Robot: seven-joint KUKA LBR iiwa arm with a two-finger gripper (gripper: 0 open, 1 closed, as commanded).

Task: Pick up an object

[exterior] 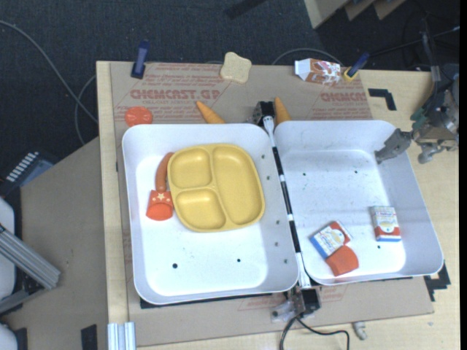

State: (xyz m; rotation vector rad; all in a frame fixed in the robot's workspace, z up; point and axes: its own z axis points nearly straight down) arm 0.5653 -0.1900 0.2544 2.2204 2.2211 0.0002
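White bins sit side by side on the bench (109,195). Left bin (211,272) holds a yellow tray (216,187) with three compartments, lying in the upper half. Hot dog (162,172) lies against the tray's left edge; an orange cup (159,209) sits just below it, touching or nearly touching the tray.

Right bin (343,155) holds three items, all in its lower half: a blue-and-red carton (328,238), an orange-red piece (343,261) just beside and partly under it, and a small white-and-red box (384,222) apart to the right, near the right wall.

Gripper (390,146) hangs over the right bin's upper right corner, at the rim, well apart from all three items. Nothing lies between its fingers. Jaw state: cannot tell, resolution too poor.

On the bench above the bins: orange disc (137,115), bread slice (235,66), carrot (210,113), blue clip (139,59), crumpled wrapper (319,71). Second orange piece (282,111) lies by the gap between the bins.
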